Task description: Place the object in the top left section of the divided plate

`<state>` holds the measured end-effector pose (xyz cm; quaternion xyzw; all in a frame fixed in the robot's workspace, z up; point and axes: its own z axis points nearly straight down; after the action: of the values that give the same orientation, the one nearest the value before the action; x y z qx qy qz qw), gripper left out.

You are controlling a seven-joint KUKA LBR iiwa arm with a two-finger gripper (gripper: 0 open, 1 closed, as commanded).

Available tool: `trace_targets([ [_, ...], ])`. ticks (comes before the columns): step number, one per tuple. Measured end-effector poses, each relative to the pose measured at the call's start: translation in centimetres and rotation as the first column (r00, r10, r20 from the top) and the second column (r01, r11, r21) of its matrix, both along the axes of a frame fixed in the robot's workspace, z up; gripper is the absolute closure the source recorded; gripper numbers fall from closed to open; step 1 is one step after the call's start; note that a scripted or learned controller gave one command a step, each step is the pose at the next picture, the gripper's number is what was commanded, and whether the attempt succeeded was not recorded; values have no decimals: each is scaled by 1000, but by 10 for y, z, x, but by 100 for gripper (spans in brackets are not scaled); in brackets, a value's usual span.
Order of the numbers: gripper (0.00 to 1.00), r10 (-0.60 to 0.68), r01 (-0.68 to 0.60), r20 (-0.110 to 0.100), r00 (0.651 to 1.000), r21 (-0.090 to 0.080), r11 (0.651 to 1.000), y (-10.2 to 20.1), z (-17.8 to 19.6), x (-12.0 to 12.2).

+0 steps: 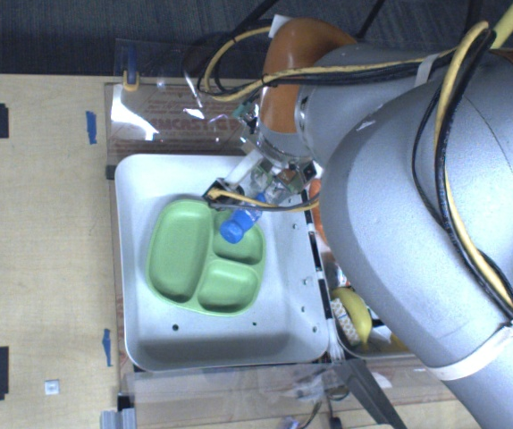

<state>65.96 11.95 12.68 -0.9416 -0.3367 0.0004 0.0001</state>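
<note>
Blue bottle [235, 226] sits gripped in the gripper [239, 211] over the green divided plate [183, 253].

Smooth, matt green plastic plate [185, 253]

Grey arm [417, 177], hand [239, 206] lowered

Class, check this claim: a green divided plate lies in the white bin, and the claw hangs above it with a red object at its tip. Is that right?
One detail is wrong: the object at the tip of the claw is blue, not red, as the camera view shows. The green divided plate does lie in the white bin.
</note>
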Motion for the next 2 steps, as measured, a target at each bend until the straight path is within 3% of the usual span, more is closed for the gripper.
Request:
trace_targets([
  [1,100,-81,81,-3,997,0,997,-13,-2,-1],
  [2,100,66,-66,-6,998,1,998,20,24,-55],
])
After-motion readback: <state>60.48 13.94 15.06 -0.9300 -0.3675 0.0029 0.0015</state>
